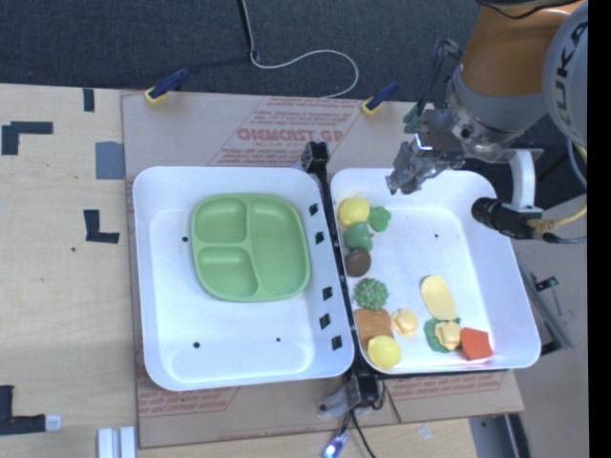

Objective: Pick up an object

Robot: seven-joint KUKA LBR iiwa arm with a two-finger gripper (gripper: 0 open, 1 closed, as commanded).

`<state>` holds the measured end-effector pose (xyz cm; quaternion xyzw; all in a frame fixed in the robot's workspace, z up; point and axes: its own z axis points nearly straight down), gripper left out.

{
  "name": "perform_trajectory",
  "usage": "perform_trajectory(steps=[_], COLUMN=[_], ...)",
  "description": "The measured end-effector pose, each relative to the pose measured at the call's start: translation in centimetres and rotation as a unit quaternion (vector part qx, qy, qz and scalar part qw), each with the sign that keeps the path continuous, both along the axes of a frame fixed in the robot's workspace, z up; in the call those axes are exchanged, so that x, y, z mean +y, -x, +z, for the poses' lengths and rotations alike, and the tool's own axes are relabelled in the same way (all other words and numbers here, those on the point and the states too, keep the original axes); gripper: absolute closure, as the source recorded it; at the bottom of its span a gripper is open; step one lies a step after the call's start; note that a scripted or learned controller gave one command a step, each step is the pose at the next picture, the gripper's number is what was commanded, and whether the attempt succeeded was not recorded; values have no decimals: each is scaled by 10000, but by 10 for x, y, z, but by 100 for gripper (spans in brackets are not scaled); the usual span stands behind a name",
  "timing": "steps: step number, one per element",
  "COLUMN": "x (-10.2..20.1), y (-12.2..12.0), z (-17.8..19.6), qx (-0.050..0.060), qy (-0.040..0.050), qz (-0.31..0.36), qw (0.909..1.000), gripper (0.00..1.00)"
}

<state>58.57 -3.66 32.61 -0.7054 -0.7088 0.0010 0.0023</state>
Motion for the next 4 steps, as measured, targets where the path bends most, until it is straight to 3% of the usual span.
perform_trajectory(steps=[1, 2, 3, 4], x=[-32, -162, -88, -27], y=[-5, -36, -86, -19], z=[-71, -88, -4, -51], qx=[16, -14, -69, 22], qy=[15, 44, 18, -4], qz=[-36, -73, 14, 2], qw=[10000, 10000, 10000, 10000], gripper=[100, 100, 100, 100])
